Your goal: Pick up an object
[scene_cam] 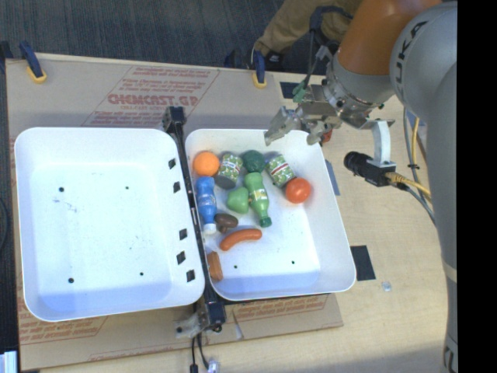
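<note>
A grey robot arm with an orange band above its wrist reaches in from the right, and its two-finger gripper (pixel 293 133) hangs over the far rim of the right-hand shallow white plastic bin (pixel 330 239). The two fingers are spread apart with nothing between them, so nothing has been picked up yet; by the look of it, the whole descent, grasp and lift are left to do. All the candidate objects lie clustered in the far left part of that right bin: a round orange ball (pixel 206 164), a small blue plastic bottle (pixel 205 200) along the left wall, a green plastic bottle (pixel 258 200) with a paler label, a short patterned can (pixel 229 169), a dark green leafy toy vegetable (pixel 252 161), a second labelled can (pixel 278 169), a red toy tomato (pixel 298 190), a light green pepper-shaped toy (pixel 238 200), a dark brown oval piece (pixel 226 222) and an orange-red toy sausage (pixel 241 238). The red tomato and the second can are nearest the gripper. The left white bin (pixel 31 231) sits beside it. Both bins rest on a brown cardboard sheet (pixel 155 92) printed in red with "CHEMCAST GP"; the smaller lines and the can and bottle labels are too small to read.
</note>
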Motion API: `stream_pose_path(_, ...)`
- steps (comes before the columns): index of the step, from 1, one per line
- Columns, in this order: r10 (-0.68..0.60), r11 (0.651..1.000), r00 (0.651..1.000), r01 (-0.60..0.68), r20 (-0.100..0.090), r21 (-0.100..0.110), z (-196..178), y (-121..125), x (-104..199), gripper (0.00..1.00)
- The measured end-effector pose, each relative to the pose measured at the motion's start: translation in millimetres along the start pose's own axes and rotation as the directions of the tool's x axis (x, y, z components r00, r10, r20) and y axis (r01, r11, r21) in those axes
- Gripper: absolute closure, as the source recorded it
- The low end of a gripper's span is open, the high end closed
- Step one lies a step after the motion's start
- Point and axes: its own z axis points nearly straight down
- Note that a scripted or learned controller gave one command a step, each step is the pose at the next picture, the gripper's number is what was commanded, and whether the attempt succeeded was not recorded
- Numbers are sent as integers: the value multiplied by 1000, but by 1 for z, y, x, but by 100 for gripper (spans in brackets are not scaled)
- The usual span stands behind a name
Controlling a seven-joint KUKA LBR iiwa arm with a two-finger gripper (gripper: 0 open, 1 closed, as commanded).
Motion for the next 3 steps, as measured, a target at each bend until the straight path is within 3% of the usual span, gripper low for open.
stream_pose_path(1,1,1000,1000,-1,1,3,114,-38,-72,0)
stream_pose_path(2,-2,1000,1000,2,0,2,192,18,-75,0)
stream_pose_path(3,-1,1000,1000,1,0,-1,191,36,-52,0)
